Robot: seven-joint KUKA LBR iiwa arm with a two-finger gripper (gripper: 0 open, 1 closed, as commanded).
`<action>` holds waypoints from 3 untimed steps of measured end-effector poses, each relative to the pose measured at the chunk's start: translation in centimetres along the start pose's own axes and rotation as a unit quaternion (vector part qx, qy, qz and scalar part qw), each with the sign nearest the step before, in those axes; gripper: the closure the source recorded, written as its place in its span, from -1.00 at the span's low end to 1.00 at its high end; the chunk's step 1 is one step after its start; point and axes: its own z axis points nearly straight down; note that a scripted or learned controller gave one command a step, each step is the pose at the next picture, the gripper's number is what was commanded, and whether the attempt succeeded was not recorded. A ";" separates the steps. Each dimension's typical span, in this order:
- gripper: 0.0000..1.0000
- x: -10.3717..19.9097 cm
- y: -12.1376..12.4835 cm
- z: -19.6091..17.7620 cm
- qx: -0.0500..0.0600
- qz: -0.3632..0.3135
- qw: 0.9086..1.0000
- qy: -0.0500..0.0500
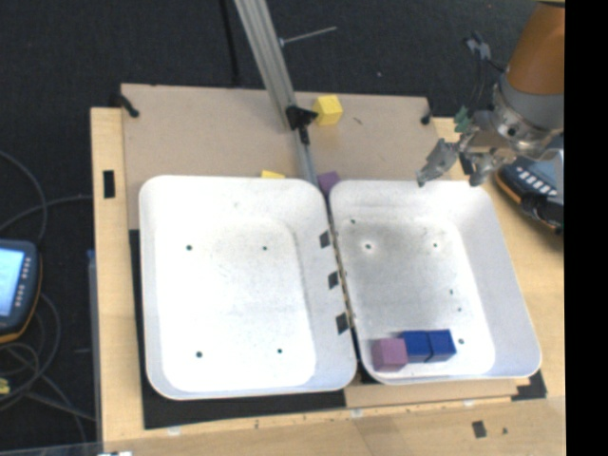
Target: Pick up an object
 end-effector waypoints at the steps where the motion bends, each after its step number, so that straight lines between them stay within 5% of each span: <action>1: -1.00 -3.8 2.4 -10.2 -0.006 0.003 1.000 -0.001; 2: -1.00 -3.7 2.3 -9.6 -0.001 0.002 1.000 0.000; 3: -1.00 -3.3 0.6 5.4 0.003 0.004 1.000 0.001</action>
